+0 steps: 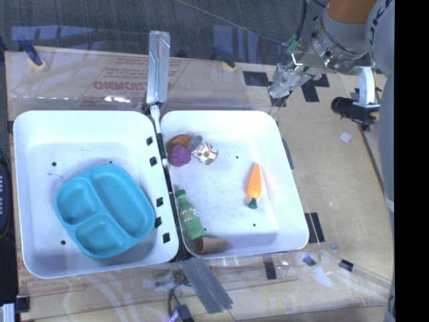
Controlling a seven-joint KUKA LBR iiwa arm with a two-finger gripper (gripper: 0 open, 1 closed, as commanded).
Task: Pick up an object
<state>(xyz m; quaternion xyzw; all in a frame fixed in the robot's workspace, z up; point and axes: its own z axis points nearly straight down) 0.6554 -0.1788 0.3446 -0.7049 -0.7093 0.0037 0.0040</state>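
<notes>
The left bin (27, 180) holds a blue divided tray (104, 210), which lies flat and takes up much of the bin's floor, toward its near right corner. A grey strip (159, 69) stands over the seam where the two bins meet, at the far side.

The right bin (288, 200) carries the loose things. Along its left wall, at the far end, a brown piece (179, 141) lies just behind a purple ball (179, 155), the two touching. Right beside them sits a small white toy (205, 154) with red and green marks. Farther toward the camera, a green bottle (189, 215) lies on its side against the left wall, and a tan cone (212, 245) rests at the near wall, just beyond the bottle's lower end. An orange carrot (254, 182) lies well apart from these, in the right half of the bin, its green end pointing toward the camera.

The claw (281, 89) hangs above the surface (335, 173), just outside the far right corner of the right bin, clear of every object. Nothing is seen between its fingers; whether they are spread or closed cannot be told.
</notes>
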